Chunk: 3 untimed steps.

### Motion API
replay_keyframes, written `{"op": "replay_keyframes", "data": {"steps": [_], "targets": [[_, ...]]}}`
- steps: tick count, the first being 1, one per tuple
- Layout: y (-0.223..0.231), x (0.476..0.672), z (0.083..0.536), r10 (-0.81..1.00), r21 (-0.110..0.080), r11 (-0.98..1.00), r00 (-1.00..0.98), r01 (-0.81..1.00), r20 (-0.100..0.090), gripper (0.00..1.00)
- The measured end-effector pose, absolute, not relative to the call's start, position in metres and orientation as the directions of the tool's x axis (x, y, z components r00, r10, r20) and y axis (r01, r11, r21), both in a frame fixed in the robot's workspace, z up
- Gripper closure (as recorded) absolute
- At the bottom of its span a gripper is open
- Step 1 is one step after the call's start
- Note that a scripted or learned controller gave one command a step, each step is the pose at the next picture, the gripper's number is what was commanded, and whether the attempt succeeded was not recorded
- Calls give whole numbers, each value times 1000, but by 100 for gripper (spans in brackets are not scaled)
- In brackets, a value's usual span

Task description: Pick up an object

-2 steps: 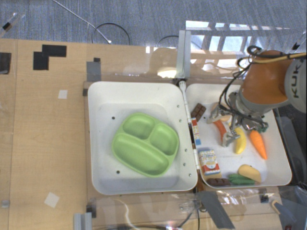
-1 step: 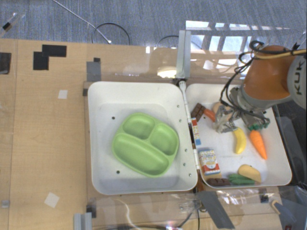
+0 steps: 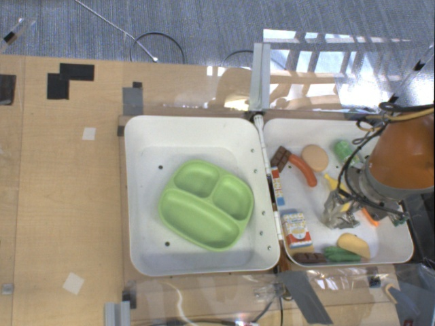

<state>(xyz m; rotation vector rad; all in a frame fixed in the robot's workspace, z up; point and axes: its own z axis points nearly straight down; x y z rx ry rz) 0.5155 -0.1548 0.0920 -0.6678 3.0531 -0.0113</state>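
Orange-banded arm [image 3: 406,156] looms at right, reaching down into the right bin [image 3: 406,248]. Gripper [image 3: 338,210] sits low over the bin floor, among the small items; whether it is released or clenched cannot be told from this angle, and nothing is seen between its tips.

Right bin contents: tan round bun-like piece [image 3: 315,157] near the top, red sausage [image 3: 304,169] just beside it, brown chocolate piece [image 3: 279,157] to the left by the dividing wall. Green item [image 3: 342,149] at upper right, partly behind cables. Small printed carton [image 3: 296,228] lies left of the gripper. Yellow potato-like lump [image 3: 353,244] just below the gripper, touching a green pod [image 3: 342,255]; dark bar [image 3: 311,257] at the front wall.

Left bin [image 3: 146,155] holds a green divided plate [image 3: 206,204], three compartments, set at a slant near the centre.

Tabletop [image 3: 61,202] is light wood with black marks at upper left.
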Motion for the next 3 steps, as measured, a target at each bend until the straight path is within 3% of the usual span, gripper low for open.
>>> {"op": "replay_keyframes", "data": {"steps": [1, 2, 3], "targets": [[-155, 515, 91, -418, -11, 908, -908, -418, -13, 0], [-129, 600, 90, -318, -5, 948, -948, -318, -16, 0], [-87, 645, 89, -243, -1, 970, -970, -243, -14, 0]]}}
